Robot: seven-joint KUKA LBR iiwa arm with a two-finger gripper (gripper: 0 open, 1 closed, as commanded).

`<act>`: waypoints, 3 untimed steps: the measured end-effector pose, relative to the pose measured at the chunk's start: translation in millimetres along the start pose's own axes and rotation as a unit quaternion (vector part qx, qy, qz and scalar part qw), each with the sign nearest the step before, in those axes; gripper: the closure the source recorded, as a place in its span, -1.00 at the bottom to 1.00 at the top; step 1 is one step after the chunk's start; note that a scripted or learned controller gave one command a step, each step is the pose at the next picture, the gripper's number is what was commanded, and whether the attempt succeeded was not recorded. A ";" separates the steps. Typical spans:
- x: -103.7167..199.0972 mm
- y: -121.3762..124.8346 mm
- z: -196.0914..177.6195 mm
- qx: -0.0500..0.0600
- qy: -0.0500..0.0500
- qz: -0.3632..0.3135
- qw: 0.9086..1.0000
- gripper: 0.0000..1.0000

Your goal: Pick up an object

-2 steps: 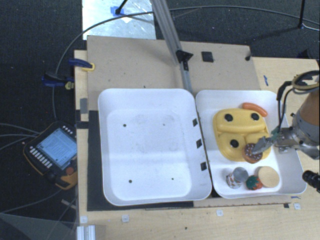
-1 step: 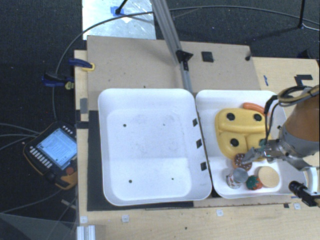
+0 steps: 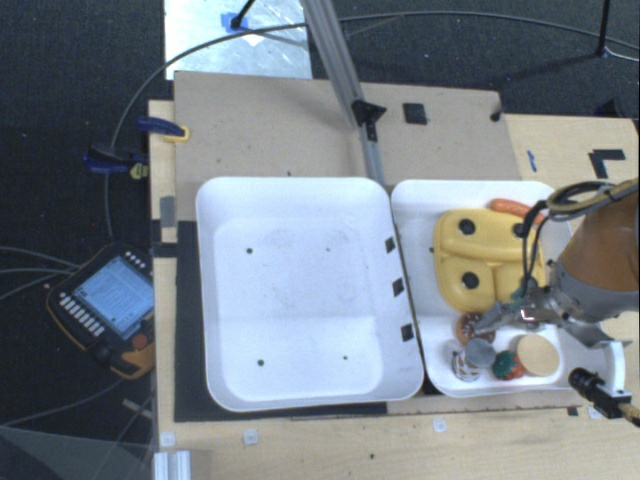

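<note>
Though tool [image 3: 497, 318] grip unclear, right bin [image 3: 420, 268] with yellow toy [image 3: 480, 258], small objects [image 3: 500, 353].

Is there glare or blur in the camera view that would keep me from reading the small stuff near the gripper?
Camera view: the right bin is bright but not blown out; the yellow object reads sharp enough; the small items below the gripper are soft and hard to identify; strong glare on the floor patch.
</note>
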State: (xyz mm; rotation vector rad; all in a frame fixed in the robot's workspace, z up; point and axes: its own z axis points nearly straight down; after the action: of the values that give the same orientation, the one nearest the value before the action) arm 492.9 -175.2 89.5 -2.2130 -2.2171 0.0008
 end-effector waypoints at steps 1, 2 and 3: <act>2.1 1.1 -11.1 -0.001 0.001 -0.002 1.000 1.00; -3.6 8.2 -71.7 -0.007 -0.004 -0.001 1.000 1.00; 0.2 7.8 -115.9 -0.006 -0.004 -0.002 1.000 1.00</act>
State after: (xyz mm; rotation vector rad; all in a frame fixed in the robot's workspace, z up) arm 501.4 -175.7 205.4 -2.2198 -2.2311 -0.0050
